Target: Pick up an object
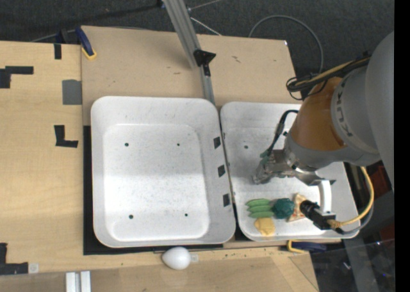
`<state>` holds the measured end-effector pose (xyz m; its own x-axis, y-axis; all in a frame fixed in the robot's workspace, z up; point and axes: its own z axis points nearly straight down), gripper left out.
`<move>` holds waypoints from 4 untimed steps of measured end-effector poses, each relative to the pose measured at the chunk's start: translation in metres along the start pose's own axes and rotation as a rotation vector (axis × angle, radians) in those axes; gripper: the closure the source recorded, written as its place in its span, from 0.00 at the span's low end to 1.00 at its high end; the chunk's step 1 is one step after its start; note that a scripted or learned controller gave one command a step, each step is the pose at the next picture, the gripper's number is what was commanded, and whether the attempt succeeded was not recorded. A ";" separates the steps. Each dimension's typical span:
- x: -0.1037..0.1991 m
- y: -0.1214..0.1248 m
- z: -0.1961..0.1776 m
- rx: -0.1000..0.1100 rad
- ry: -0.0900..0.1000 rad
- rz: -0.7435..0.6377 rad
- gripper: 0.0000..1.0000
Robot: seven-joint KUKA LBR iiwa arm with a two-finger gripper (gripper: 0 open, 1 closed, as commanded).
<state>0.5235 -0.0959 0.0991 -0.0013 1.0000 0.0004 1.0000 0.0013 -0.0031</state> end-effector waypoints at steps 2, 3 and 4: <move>-0.002 0.002 -0.094 -0.006 -0.001 0.000 1.00; -0.010 0.007 -0.151 -0.008 -0.002 0.000 1.00; 0.032 0.021 -0.150 -0.002 0.001 -0.004 1.00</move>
<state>0.5449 -0.0642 0.2495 -0.0053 1.0000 0.0012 1.0000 0.0053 -0.0011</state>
